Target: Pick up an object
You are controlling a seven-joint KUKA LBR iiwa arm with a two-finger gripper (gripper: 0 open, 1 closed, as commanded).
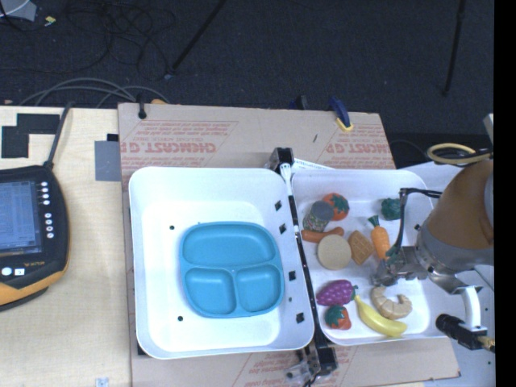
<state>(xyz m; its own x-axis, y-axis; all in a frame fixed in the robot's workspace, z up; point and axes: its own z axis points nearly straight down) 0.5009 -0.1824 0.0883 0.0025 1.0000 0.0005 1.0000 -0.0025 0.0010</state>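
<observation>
The arm reached in from the right and its jaws hung low over the right bin, among the toy food. How far the jaws stood apart could not be told, and nothing could be seen held in them. Just below the jaws lay a pale shrimp, and below that, touching it, a yellow banana near the bin's front rim. Just above and a little left of the jaws lay an orange carrot with its green top pointing away, and beside it to the left a brown cracker and a round tan cookie. Farther up and left sat a grey and red-green lump with a sausage under it, and straight above the jaws a small dark green piece like broccoli. Left and slightly below the jaws lay purple grapes, with a strawberry under them. Well apart to the left, in the left bin, lay a blue divided plate with three compartments. Both bins rested on a cardboard sheet on the counter, and far left of the jaws a control tablet with an orange edge lay on the counter.
</observation>
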